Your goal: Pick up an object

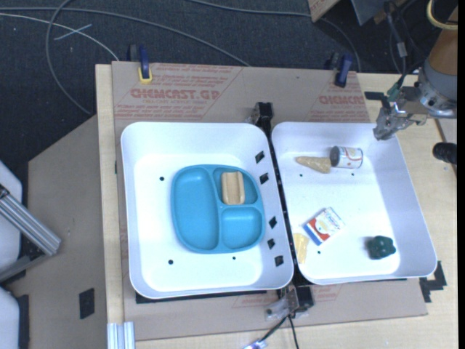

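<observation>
The right bin holds a small can with a red and white label, a tan wedge beside it, a red, white and blue packet, a yellowish piece near the front left corner and a dark green lump. My gripper hangs over the bin's back right corner, to the right of the can and apart from it. Nothing shows between its fingers.
The left bin carries a blue divided plate with a tan block in its upper compartment. Black clips join the two bins. Clamps hold the board at the back, with cables on the floor beyond.
</observation>
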